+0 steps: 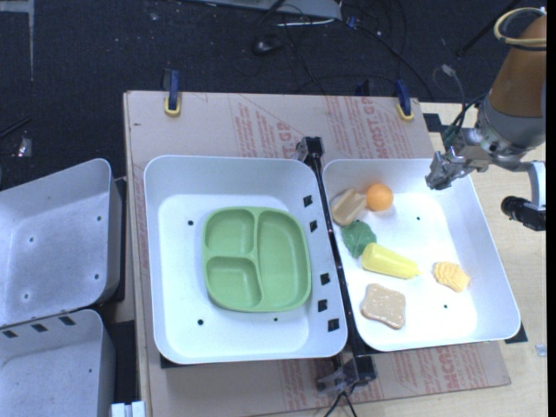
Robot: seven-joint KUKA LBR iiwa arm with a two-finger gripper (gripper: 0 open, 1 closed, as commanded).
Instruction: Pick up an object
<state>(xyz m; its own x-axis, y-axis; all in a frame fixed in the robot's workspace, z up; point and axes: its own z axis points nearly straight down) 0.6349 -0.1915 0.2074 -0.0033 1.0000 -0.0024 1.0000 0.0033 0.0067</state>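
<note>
— Two white bins sit side by side on the bench. What is in the left bin (165, 233)?

— Just a green tray (257, 259) with three sections, lying flat in the middle.

— And the right bin (486, 259)?

— Toy food. An orange ball (379, 197) is up near 11 o'clock in that bin. A tan wedge (348, 205) sits just beside it at its 9 o'clock, touching or almost touching. At 6 o'clock from the wedge is a dark green leafy piece (357, 235). A yellow corn-like piece (389, 261) lies against the leafy one, pointing toward 4 o'clock. A slice of toast (384, 306) rests near the bin's 7 o'clock. A small ridged yellow-orange piece (451, 275) lies alone, at 3 o'clock from the corn.

— Where is the gripper (440, 174)?

— At the bin's 1 o'clock edge, hanging over the rim. It is well apart from all the food; the orange ball is nearest, at its 8 o'clock.

— Are its fingers apart or together?

— I cannot tell. It looks too small and dark. Nothing shows between them.
</note>
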